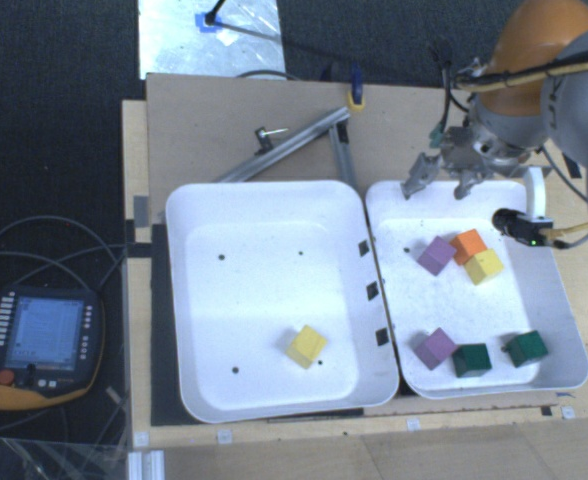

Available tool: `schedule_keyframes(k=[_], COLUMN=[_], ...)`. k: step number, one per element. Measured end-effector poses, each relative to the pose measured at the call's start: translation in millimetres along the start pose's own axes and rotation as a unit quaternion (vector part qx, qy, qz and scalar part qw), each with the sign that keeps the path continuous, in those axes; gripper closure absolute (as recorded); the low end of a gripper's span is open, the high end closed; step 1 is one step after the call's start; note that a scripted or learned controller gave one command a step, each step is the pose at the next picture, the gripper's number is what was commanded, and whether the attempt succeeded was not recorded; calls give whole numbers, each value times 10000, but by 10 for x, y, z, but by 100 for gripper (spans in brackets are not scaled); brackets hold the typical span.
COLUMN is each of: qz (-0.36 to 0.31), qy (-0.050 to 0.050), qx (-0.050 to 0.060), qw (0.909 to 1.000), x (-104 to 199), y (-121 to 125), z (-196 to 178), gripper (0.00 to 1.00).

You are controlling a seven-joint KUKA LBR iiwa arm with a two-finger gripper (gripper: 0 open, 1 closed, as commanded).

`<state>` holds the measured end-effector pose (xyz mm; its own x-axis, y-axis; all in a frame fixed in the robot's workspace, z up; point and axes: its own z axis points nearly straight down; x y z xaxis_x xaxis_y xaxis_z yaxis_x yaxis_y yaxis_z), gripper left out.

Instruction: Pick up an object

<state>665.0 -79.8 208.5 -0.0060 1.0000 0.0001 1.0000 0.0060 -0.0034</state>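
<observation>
Dark carpet surrounds the surface (264, 128), which carries two shallow white bins side by side: the left bin (204, 218) and the right bin (554, 298). My tool (442, 185) hangs over the far rim of the right bin with its two fingers spread apart and nothing between them. No object is selected yet; I judge the nearest candidate to be the purple cube (436, 255), which lies in the far half of the right bin, touching or just beside an orange cube (468, 243) and near a yellow cube (484, 266). As a cube it has no long axis; its faces sit turned diagonally to the bin walls. To do this step well, I should rotate the wrist until the fingers face two opposite flat faces, choosing the pair clear of the orange cube, then descend centred so that neither finger lands on a neighbour.
</observation>
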Motion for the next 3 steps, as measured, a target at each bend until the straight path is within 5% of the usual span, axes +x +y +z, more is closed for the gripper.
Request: schedule_keyframes(k=[2, 3], qz=[14, 2], qy=[0, -2], qx=[3, -41], qw=[10000, 10000], x=[-41, -42], y=[-5, 21], z=[1140, 987], gripper=[0, 100])
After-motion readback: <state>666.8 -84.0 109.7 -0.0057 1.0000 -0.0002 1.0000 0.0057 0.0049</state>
